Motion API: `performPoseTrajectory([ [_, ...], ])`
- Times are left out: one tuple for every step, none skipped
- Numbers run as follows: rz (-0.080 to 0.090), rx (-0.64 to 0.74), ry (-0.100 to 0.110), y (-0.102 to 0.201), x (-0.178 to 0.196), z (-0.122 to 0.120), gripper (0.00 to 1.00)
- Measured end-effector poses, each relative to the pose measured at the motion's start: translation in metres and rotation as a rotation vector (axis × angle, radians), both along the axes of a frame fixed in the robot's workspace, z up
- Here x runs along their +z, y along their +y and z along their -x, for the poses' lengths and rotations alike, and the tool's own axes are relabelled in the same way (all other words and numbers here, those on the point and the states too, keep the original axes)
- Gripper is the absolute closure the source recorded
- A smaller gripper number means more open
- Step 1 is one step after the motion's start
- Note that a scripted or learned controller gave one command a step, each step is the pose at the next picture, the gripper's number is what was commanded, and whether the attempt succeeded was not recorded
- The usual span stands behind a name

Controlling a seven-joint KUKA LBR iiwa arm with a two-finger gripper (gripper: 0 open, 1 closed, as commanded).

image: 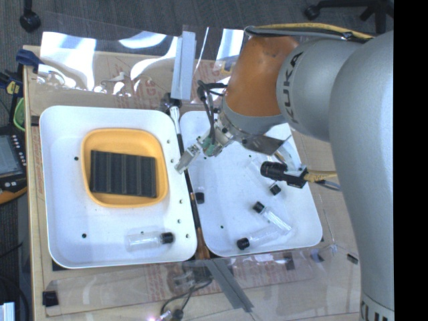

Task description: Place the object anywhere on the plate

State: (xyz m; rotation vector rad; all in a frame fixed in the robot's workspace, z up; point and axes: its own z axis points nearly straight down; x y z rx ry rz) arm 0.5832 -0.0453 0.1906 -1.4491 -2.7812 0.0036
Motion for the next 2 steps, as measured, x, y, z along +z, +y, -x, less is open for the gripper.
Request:
performPoseTrajectory([
  [0.000, 0.002, 0.000, 0.001, 0.010, -0.001, 1.00],
  [0.000, 0.144, -0.003, 0.063, 0.000, 0.042, 1.00],
])
